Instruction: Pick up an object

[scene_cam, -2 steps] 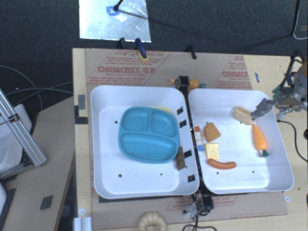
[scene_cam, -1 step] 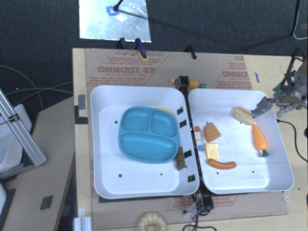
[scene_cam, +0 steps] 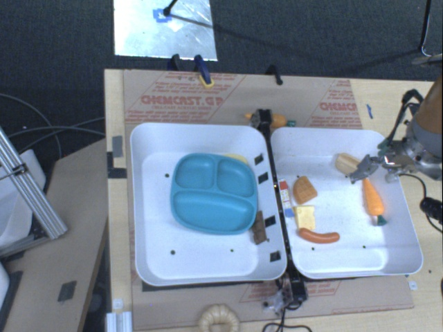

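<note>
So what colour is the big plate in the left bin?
Blue. The plate with three compartments shows clearly in the camera view.

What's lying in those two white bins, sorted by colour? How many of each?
Blue: 1, the divided plate
Orange: 2, the carrot and the sausage
Yellow: 1, the cheese slice
Tan or brown: 3, the bread piece, the pale roll and a small dark brown piece
Total: 7

Blue tray (scene_cam: 213,192) mid left bin (scene_cam: 149,185), right bin (scene_cam: 394,254) holds carrot (scene_cam: 373,198) near right edge, sausage (scene_cam: 319,236), cheese (scene_cam: 305,217), bread (scene_cam: 304,189) by left wall, gripper (scene_cam: 377,164) above carrot's top end, nothing between fingers
</note>
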Robot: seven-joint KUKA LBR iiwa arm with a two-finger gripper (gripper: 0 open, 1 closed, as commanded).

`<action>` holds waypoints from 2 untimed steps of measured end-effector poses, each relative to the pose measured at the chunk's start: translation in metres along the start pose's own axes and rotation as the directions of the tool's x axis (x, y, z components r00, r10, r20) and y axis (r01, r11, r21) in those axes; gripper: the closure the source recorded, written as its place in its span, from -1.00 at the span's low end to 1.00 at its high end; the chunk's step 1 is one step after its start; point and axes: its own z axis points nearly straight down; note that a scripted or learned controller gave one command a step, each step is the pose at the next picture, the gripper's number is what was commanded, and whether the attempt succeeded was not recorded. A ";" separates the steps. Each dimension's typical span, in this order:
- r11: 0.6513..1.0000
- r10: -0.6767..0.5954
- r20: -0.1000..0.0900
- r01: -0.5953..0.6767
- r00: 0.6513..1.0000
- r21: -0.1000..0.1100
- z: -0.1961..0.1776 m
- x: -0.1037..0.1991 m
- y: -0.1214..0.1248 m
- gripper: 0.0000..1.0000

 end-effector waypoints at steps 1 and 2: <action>1.000 0.000 0.000 0.000 1.000 0.001 0.042 0.004 -0.001 -1.00; 1.000 -0.001 -0.006 0.001 1.000 -0.002 0.097 -0.001 0.006 -1.00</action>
